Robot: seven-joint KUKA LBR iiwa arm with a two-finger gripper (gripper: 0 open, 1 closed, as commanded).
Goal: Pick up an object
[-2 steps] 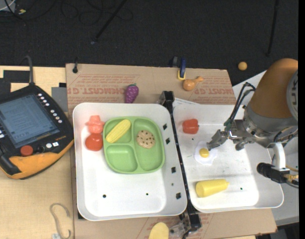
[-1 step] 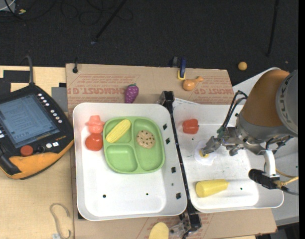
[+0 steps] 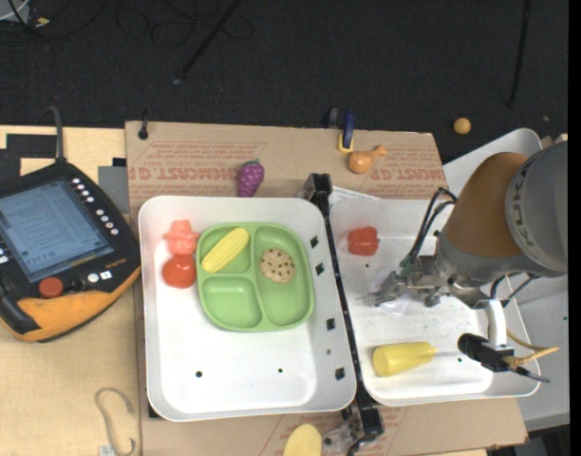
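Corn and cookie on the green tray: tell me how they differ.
The corn is yellow and elongated, lying at a slant in the upper left compartment of the green tray. The cookie is round, tan with dark specks, in the upper right compartment. Both lie in the left bin, apart from each other.

arm (image 3: 542,207): grey casing | orange wrist band | black cables | gripper (image 3: 390,293): grey metal
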